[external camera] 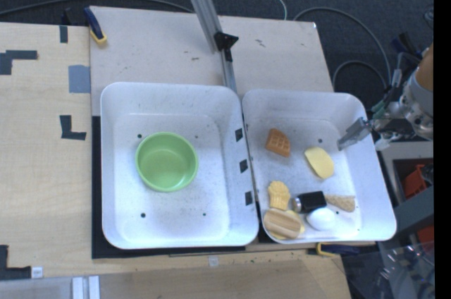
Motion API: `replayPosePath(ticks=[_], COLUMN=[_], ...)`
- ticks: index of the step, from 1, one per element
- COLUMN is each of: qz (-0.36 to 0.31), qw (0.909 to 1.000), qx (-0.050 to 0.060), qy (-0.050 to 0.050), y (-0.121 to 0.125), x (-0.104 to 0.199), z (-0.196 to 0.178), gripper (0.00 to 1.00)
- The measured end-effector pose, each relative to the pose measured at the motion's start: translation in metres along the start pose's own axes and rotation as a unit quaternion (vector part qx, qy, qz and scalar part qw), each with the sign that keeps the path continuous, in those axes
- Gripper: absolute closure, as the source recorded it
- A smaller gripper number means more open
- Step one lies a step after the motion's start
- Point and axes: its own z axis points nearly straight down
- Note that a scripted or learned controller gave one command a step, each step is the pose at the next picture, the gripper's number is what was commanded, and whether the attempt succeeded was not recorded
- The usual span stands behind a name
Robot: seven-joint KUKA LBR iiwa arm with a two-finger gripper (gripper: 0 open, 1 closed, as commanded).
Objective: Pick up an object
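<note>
We are hovering the fingers at the right-hand rim of the right bin, and they are carrying nothing; from this slanted look down we cannot tell whether they are spread or pressed together.

The nearest candidate is the yellow piece, lying on the bin floor just below and to the left of the fingers, with bare floor all round it. We are judging it the best target, since nothing is crowding it. The waffle-like piece is sitting further left of the fingers, also on its own. Well below the fingers, a cluster is lying tightly packed: a black block, a white rounded thing, a bread-like roll and a corn-like piece.

To do this well, we are wanting to come in over the yellow piece, centre it between the tips, straddle its narrow side, and descend straight until near the floor before closing, keeping clear of the bin wall.
</note>
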Motion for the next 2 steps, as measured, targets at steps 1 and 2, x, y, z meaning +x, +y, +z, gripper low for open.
replayPosePath(ticks=[1, 2], qz=[0.0, 0.0], qw=[1.0, 1.0], qx=[0.0, 0.002], qy=[0.0, 0.0], y=[0.0, 0.005], x=[0.0, 0.005], z=[0.0, 0.046], gripper=[0.0, 0.0])
